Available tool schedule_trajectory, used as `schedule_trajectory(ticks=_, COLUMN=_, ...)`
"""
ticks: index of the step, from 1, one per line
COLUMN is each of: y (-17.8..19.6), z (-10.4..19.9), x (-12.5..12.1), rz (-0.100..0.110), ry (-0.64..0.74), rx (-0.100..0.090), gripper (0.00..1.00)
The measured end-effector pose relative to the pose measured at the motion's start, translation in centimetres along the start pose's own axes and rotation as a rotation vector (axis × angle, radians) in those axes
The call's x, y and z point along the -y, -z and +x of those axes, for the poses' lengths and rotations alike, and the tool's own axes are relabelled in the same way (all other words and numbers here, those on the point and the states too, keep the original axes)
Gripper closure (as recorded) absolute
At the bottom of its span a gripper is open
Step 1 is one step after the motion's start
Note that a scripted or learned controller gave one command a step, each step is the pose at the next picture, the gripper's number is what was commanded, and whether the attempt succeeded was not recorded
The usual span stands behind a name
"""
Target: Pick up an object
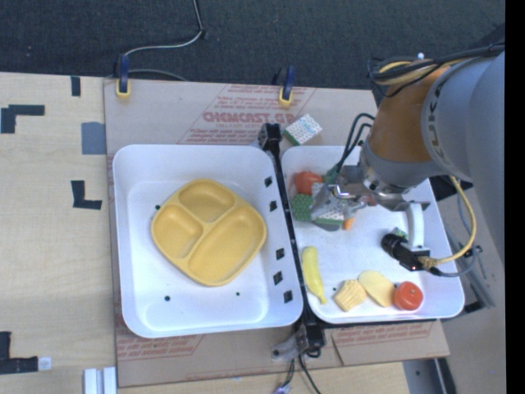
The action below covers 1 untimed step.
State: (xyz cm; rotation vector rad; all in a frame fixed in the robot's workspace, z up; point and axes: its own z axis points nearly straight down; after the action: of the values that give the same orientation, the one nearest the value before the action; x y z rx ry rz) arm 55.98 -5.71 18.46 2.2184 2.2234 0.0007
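From above, the grey arm (447, 130) with its orange band reaches in from the right, over the right bin (447, 306). Its gripper (338, 199) hangs low at the far left part of that bin, near the wall between the two bins. I cannot tell how the gripper is set, or if it has anything in it; the spot is too crowded to see.

Right by the gripper is a small heap of toy food. A red-orange piece (308, 180) sits just left of it and a bit farther back. A green piece (302, 208) lies just left of it, touching the heap. A small orange bit (349, 223) peeks out just under it.

Nearer the front, well away from the gripper, lie a yellow banana (312, 273), a pale yellow chunk (349, 295), a yellow slice (376, 286) and a red tomato (408, 296).

Far to the gripper's left, the left bin (135, 302) holds a yellow tray with three parts (208, 231).
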Motion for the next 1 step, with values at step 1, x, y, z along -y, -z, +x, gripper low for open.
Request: schedule_trajectory(ticks=1, y=0.85, z=0.02, x=0.07, rz=0.004, ry=0.001, rx=0.000, gripper=1.00)
